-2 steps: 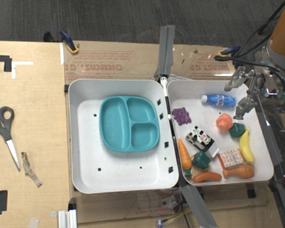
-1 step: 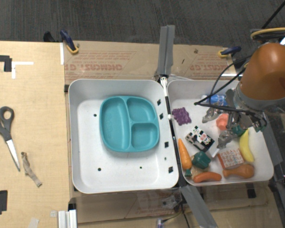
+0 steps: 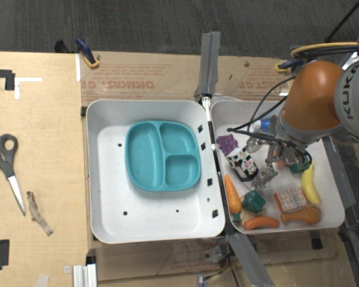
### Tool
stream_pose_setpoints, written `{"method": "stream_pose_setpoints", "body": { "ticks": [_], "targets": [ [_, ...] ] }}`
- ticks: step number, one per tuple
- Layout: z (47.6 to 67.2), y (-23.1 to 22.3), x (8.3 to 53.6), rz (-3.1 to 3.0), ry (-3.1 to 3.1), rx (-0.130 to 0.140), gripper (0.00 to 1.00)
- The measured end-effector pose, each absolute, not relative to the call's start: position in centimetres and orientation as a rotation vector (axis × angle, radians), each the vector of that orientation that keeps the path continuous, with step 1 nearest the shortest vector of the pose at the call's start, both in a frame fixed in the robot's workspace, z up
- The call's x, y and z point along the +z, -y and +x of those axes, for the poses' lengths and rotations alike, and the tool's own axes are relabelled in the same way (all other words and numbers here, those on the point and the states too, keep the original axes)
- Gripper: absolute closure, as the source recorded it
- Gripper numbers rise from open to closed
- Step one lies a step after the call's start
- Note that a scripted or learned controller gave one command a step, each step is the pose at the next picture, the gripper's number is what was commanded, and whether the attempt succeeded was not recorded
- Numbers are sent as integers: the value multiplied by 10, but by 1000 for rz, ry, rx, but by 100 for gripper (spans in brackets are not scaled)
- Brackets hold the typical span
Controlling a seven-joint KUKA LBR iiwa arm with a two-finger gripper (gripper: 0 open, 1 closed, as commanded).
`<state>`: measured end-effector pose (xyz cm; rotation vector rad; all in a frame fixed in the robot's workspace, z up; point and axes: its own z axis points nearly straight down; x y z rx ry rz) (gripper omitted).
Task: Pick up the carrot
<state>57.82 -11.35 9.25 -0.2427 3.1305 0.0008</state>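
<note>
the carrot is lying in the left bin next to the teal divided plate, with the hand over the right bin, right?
Not quite. The camera view shows the carrot lying in the right bin, along its left wall, among the other toy foods. The teal divided plate sits alone in the left bin. The hand is indeed over the right bin.

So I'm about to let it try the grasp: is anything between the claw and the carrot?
Partly. The carrot lies along the right bin's left wall. The black-and-white toy and green block sit just beside the line from the claw.
</note>
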Motion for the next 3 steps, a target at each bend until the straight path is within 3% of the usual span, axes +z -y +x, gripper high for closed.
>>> {"method": "stream_pose_setpoints", "body": {
  "ticks": [1,2,3],
  "targets": [
    [563,202,94,-123,-3133,-2,0],
    [565,106,92,-64,-3139,1,0],
    [550,179,93,-121,-3134,-1,0]
  ]
}}
